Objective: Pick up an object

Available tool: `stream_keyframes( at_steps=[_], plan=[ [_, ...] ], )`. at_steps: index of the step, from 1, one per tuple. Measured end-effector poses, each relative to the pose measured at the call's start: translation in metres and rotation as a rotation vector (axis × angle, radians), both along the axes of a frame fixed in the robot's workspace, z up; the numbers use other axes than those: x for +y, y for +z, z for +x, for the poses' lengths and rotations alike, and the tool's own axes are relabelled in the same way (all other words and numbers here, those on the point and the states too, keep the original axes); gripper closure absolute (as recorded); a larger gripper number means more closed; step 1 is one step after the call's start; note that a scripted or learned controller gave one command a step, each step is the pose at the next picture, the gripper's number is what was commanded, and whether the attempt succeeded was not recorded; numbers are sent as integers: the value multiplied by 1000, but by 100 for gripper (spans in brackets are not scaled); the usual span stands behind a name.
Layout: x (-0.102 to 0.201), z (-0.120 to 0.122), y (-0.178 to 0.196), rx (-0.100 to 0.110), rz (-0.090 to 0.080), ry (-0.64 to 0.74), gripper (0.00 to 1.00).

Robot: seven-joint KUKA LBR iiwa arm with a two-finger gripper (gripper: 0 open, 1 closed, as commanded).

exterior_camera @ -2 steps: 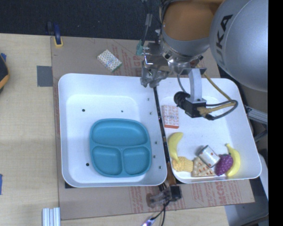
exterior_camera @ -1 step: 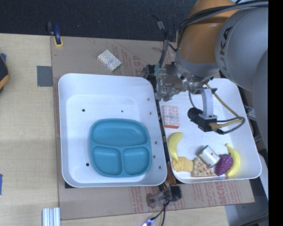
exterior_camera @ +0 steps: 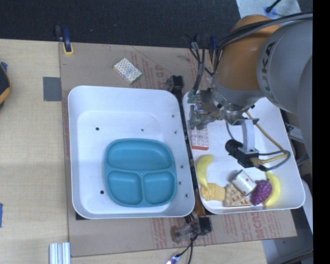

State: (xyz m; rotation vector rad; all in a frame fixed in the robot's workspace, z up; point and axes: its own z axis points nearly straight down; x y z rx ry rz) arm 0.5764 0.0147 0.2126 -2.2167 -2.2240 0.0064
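Here, the objects on offer lie in the right bin (exterior_camera: 223,165). You find the nearest of them, a flat red-and-white packet (exterior_camera: 199,140), at that bin's 9 o'clock, just beside the left wall. The gripper (exterior_camera: 199,117) hangs over the packet's far end, at the packet's 12 o'clock. You cannot tell whether it is released or clenched, nor whether it touches the packet.

From the bin's 7 o'clock round to 5 o'clock sits a tight cluster of toy foods:
- a smooth curved yellow piece (exterior_camera: 204,168);
- a knobbly yellow lump (exterior_camera: 213,192) touching its lower end;
- a tan waffle-gridded square (exterior_camera: 235,196);
- a small pale cylinder (exterior_camera: 242,180) lying tilted just above that square;
- a bumpy purple bunch (exterior_camera: 261,191);
- a second curved yellow piece (exterior_camera: 274,190) near the corner at 5 o'clock.

Between the packet and the cluster, and out towards 3 o'clock, you have bare glossy white floor. The grey arm (exterior_camera: 275,48), with its orange band, covers the bin's 12 to 1 o'clock.

At the right bin's 9 o'clock, wall beside wall, the left bin (exterior_camera: 121,117) holds a matte teal divided plate (exterior_camera: 140,172) with three rounded compartments. The plate is set towards that bin's 5 o'clock, and the floor towards its 12 o'clock lies open. Beyond the left bin's 12 o'clock rim a small patterned packet (exterior_camera: 127,70) rests on the brown cardboard sheet (exterior_camera: 154,59).
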Motion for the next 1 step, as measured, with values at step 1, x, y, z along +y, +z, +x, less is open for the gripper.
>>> stream_keyframes(
  at_steps=[1],
  plan=[
    [12, 51, -21, 0, 1, 1, 100]
  ],
)
